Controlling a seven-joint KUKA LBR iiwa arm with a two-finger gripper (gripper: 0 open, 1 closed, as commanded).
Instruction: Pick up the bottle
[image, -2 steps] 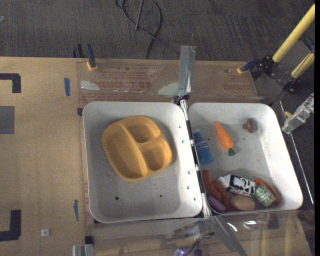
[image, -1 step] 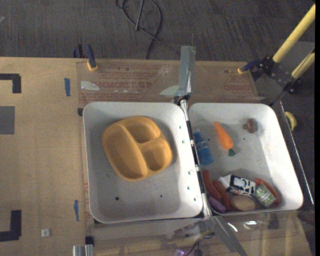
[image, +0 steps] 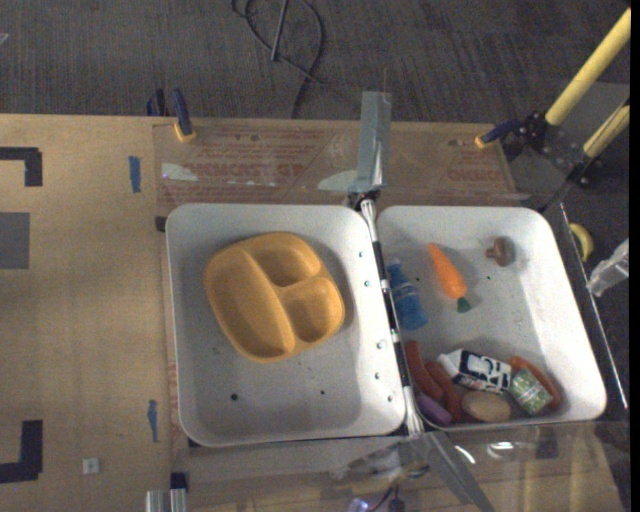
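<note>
The blue bottle (image: 406, 295) was seen lying against the left wall of the right bin (image: 565, 300), beside an orange carrot (image: 449, 273). A yellow divided plate (image: 274, 294) lay in the left bin (image: 200, 390). The gripper's state could not be told.

Left bin (image: 200, 400): yellow divided plate (image: 274, 308). Right bin (image: 550, 330): blue bottle (image: 405, 296) lying along left wall; orange carrot (image: 449, 274) beside it; small brown item (image: 500, 250) (identity unclear); mixed toy foods (image: 485, 385) crowded at near edge.
</note>
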